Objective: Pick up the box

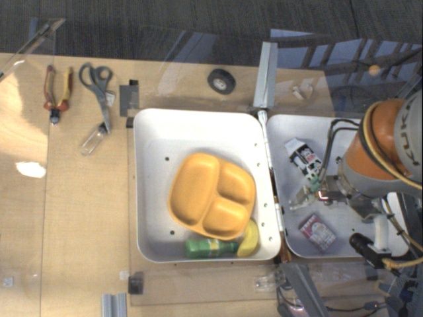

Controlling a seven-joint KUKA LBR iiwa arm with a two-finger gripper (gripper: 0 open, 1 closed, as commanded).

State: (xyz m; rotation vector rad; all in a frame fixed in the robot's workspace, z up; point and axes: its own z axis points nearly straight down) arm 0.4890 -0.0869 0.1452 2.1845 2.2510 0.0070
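text: "KU" in black letters | on: orange band of arm [390,137] | side: far right | other print: unreadable

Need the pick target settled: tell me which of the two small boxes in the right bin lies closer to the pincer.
The white-and-black small box near the right white bin's upper left. The pincer sits just below it, while the dark red patterned box lies farther down by the front edge.
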